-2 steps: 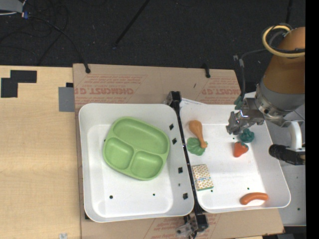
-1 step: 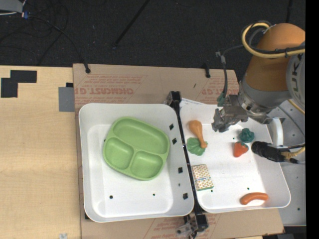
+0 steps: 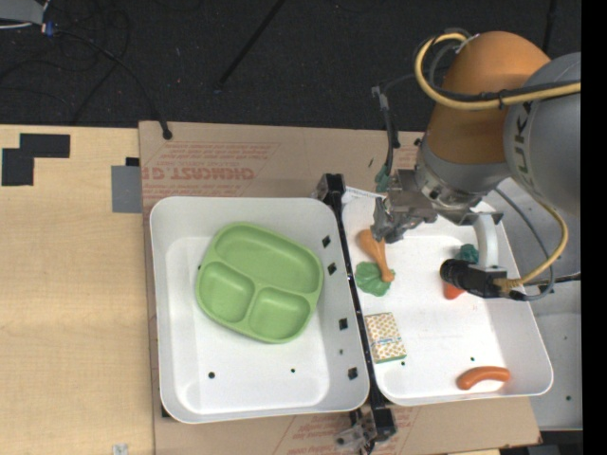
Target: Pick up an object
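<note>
While tilted, the arm [image 3: 493, 93] overhangs the right bin [image 3: 531, 349].

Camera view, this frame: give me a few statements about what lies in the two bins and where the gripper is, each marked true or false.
1. The green divided plate lies in the left bin. True.
2. The toy carrot lies in the left bin. False: it lies in the right bin, near the divider.
3. The gripper is over the right bin, close above the carrot's orange end. True.
4. The orange sausage lies by the right bin's far edge. False: it lies near the bin's front corner.
5. A small patterned packet lies in the right bin beside the divider. True.
</note>
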Robot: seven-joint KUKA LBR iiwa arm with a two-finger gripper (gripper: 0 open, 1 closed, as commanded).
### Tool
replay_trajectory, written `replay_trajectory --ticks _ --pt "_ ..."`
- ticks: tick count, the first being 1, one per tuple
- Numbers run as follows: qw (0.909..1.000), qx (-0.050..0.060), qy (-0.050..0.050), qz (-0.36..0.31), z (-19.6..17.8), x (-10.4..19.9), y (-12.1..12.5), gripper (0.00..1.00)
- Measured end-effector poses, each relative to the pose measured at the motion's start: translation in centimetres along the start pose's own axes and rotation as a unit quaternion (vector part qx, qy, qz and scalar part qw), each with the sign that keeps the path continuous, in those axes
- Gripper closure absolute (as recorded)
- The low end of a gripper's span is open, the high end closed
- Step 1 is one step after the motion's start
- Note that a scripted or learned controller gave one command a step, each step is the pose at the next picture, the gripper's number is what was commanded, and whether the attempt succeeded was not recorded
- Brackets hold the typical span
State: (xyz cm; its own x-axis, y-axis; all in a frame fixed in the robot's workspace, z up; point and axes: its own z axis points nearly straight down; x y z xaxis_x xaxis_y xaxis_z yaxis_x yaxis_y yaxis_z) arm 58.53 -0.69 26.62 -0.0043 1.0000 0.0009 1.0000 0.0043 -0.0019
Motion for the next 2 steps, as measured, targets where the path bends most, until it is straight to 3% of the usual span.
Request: replay_trajectory --ticks 2 --pt "1.0000 0.000 0.000 0.000 0.5 9.3 2.5 1.00"
